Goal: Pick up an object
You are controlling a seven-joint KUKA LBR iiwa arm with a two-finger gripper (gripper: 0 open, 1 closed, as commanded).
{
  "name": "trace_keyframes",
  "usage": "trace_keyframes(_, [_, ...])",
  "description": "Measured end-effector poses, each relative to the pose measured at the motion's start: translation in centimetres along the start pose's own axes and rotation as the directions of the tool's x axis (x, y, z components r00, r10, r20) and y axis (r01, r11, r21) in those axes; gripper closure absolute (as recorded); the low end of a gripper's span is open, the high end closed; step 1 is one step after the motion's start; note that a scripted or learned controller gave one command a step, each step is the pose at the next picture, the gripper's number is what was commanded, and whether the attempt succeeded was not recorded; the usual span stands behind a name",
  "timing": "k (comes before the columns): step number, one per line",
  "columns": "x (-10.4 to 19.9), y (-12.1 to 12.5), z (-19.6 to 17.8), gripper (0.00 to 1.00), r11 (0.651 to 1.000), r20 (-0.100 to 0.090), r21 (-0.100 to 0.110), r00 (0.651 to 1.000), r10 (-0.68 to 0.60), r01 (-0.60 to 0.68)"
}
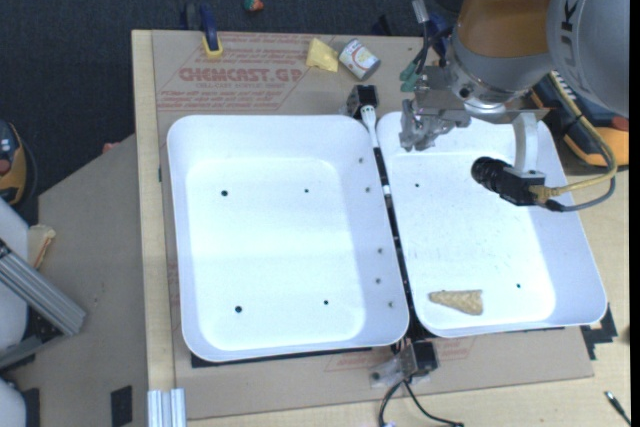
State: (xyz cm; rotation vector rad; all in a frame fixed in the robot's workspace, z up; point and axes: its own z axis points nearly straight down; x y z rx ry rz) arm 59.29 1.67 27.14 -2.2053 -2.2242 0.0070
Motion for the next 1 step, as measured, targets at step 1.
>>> trace_keyframes(1, [0.06,-6.41,-14.99,1.0,1.0,0.001,-0.027,1.0,0.006,-0.006])
